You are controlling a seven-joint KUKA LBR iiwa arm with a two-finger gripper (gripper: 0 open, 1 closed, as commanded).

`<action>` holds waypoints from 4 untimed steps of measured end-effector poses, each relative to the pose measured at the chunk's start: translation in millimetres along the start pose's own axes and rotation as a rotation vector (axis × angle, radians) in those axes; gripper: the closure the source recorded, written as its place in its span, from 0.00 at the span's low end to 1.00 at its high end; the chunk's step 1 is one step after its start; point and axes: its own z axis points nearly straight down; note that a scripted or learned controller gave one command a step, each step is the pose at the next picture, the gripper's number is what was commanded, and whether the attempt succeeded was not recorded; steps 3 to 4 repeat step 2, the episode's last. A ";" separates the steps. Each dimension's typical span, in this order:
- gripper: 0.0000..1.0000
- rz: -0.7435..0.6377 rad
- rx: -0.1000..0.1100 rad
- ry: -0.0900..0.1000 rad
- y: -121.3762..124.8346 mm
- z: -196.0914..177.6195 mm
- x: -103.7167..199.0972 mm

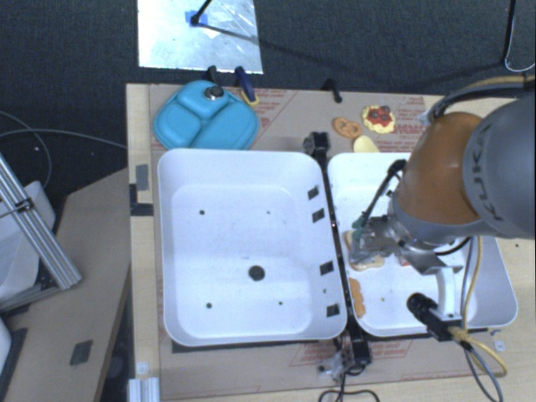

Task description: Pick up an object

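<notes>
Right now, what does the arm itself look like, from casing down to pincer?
A bulky grey arm with a wide orange band above the wrist and dark lettering on the casing. Black cables run alongside. The pincer is a small metallic grey assembly.

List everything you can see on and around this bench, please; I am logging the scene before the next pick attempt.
White bins: 2, white, side by side on the bench, left bin, right bin.
Blue tray: 1, light blue, behind the left bin.
Toy food items behind the right bin: 3, a tan one, a red-topped one, a pale yellow one.
Tan items in the right bin: 2, one at the gripper, one near the front left corner.
Shiny sheet: 1, silver, on the dark floor behind the bench.
Arm: 1, grey with orange band, over the right bin.
Gripper: 1, low at the right bin's left side.
</notes>
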 end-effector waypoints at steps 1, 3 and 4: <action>1.00 0.001 -0.014 0.001 4.2 -199.3 50.9; 1.00 0.003 0.011 -0.003 12.9 -122.9 106.4; 1.00 0.003 0.011 -0.003 12.9 -122.9 106.4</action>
